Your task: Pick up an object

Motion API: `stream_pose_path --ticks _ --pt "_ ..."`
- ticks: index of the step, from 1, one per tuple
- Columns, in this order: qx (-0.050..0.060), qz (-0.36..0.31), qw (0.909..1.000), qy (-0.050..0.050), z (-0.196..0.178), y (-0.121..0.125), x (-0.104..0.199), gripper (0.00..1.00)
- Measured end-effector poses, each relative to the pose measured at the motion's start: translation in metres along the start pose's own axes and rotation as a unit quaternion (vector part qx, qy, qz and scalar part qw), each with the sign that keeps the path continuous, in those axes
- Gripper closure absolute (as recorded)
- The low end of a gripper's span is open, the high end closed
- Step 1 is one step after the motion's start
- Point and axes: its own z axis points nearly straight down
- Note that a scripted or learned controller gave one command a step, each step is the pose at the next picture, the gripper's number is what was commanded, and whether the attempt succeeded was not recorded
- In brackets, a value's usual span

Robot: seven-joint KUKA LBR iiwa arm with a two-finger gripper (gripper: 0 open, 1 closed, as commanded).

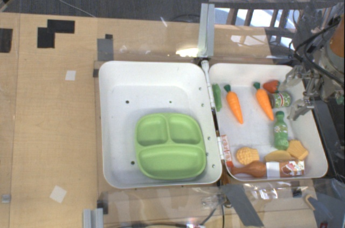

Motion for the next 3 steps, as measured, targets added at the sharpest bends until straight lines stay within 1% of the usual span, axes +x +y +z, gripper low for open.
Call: stream_pose_path --ticks 1,2,3 --pt "0.000 0.067 0.9978 -0.001 0.148 -0.025 -0.065 0.00" --pt "-0.001 0.092 0.9957 -0.002 0.152 0.023 -0.044 0.00" --pt "0.001 0.090 0.9959 -0.009 0.136 0.022 -0.048 1.00"
